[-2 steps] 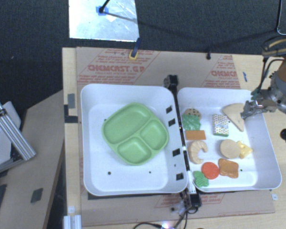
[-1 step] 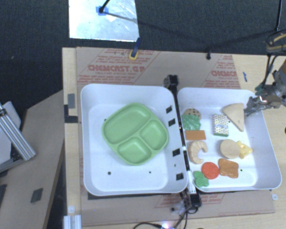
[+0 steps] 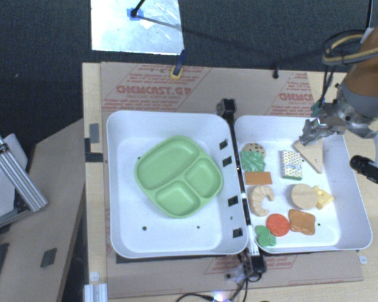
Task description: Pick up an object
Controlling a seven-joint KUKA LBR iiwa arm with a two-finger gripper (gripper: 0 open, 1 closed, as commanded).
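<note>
arm: grey KUKA with orange band, reaching in from the right, wrist over the back right corner of the right bin [image 3: 349,168]
gripper: gripper [image 3: 316,133] low at that corner, right above the tan wedge [image 3: 311,155]
fingers: too dark and small to read, cannot tell open or closed; nothing visibly between them
likely target: the tan wedge, a flat triangular piece lying on the bin floor near the back wall, tip pointing to the front; a guess from gripper position only
wedge neighbours: patterned block [image 3: 292,165] just beside it on the left, round tan disc [image 3: 303,196] and yellow piece [image 3: 324,198] nearer the front, apart from it
other items in right bin: cookie [image 3: 253,149], green leafy piece [image 3: 252,162], orange slab [image 3: 258,178], croissant [image 3: 262,199], red disc [image 3: 278,224], brown toast [image 3: 302,222], small green piece [image 3: 264,236]
left bin: left bin [image 3: 123,231] holds a green divided plate [image 3: 179,176], well apart from the gripper
step in hand: closing in on a grasp, lift not yet done
how to do it well: wedge is thin and flat, so fingers need to straddle its narrow width, go right down to the bin floor, then close
watch: back wall is close, keep fingers off it; thin edge may slip out on closing; check wedge is between fingers before lifting straight up
surface: cardboard-covered, bins side by side on it
</note>
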